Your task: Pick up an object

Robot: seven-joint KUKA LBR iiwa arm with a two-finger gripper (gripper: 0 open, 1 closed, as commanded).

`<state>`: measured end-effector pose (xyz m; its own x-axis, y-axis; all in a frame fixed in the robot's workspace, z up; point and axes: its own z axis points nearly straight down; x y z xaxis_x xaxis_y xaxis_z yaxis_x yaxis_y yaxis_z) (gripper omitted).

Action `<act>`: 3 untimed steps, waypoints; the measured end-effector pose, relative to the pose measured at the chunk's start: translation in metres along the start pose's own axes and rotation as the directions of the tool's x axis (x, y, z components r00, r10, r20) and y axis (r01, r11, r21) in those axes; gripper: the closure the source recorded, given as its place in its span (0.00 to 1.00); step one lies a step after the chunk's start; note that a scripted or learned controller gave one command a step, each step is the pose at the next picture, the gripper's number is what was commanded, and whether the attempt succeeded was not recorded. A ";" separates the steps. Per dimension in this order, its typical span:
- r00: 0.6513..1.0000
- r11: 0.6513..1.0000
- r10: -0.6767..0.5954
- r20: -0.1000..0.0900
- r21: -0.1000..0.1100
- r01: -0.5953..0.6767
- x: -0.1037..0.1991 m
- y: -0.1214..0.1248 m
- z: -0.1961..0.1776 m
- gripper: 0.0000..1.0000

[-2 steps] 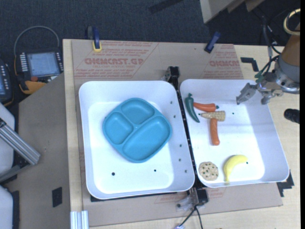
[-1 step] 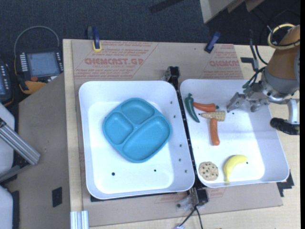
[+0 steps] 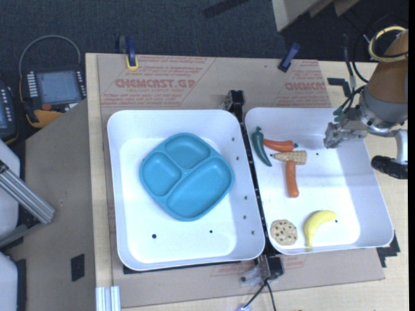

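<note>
Two white bins lie side by side below me, and my gripper [image 3: 334, 137] hangs over the far right part of the right bin [image 3: 369, 193], near its back wall. Whether my fingers are open or closed I cannot tell; they are too small and blurred from this angle, and I see nothing between them.

Six things lie in the right bin, all to my left or nearer the front edge than I am. Closest to me are a red pepper [image 3: 279, 145], left of my gripper at about the same depth, and a pale cone [image 3: 290, 156] lying just in front of it, touching or nearly so. A green pepper [image 3: 260, 146] lies further left, by the wall that divides the bins. An orange sausage [image 3: 292, 178] runs front to back, starting beside the cone and pointing toward the front. Well apart from me, in the front part of the bin, sit a banana [image 3: 318, 225] and, just left of it, a round cookie [image 3: 283, 232] with dark spots. None of them touches my gripper.

Far to my left, the left bin [image 3: 130, 141] holds a blue plate [image 3: 187, 175] with three compartments, lying flat near its middle.

My arm [image 3: 389, 83] reaches in from the right, its orange band above the wrist.
</note>
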<state>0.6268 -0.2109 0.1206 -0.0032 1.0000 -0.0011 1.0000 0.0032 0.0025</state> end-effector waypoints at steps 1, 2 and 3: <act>1.000 1.000 0.002 0.002 -0.005 -0.002 -0.001 0.007 -0.045 1.00; 1.000 1.000 0.002 0.003 -0.007 -0.002 -0.005 0.008 -0.110 1.00; 1.000 1.000 0.002 0.001 -0.002 -0.002 -0.005 0.009 -0.130 1.00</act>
<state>0.6351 -0.2155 0.2501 -0.0013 1.0000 -0.0024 1.0000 0.0013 0.0049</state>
